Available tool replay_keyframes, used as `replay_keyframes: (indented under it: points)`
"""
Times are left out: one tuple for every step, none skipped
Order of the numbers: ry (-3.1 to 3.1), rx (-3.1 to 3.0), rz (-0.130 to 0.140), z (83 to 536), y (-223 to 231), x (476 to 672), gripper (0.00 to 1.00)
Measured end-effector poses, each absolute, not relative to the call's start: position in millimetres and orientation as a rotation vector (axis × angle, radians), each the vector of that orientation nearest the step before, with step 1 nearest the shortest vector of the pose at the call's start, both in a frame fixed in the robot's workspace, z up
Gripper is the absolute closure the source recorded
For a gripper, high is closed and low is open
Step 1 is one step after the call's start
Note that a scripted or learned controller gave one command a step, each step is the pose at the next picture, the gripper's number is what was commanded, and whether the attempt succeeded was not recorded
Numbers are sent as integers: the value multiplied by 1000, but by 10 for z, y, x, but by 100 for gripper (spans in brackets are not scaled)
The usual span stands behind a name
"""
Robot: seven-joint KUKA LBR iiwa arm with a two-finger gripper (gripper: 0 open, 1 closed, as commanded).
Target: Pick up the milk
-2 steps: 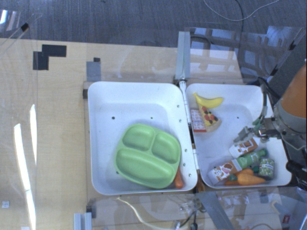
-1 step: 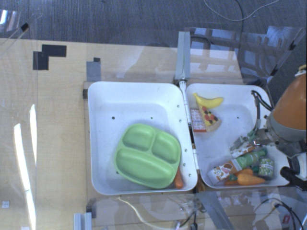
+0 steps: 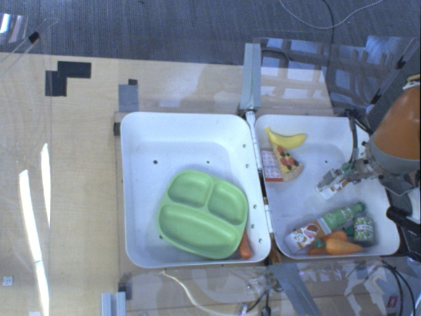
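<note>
Carrot [image 3: 341, 245] and bottle [image 3: 341, 215] crowd the milk carton [image 3: 303, 236] at 6 o'clock in the right bin [image 3: 314, 151], so we risk snagging them; whether the claw [image 3: 332, 184] is clenched we cannot tell.

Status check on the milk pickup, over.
Pincer over right bin, grip unclear. Milk carton lying at front edge. Carrot and green bottle crowding it.
</note>
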State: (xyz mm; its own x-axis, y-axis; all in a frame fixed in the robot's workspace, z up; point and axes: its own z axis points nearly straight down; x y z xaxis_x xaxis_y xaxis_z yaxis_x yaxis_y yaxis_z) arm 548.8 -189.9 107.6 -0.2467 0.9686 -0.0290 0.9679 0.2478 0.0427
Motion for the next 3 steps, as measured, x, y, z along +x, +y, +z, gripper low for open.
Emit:
replay_keyframes:
  points:
    - [2429, 1885, 36, 1244, -1904, 5543, 100]
    - [2432, 1887, 34, 1225, -1900, 5533, 0]
    - [2485, 1905, 6, 884, -2058, 6053, 0]
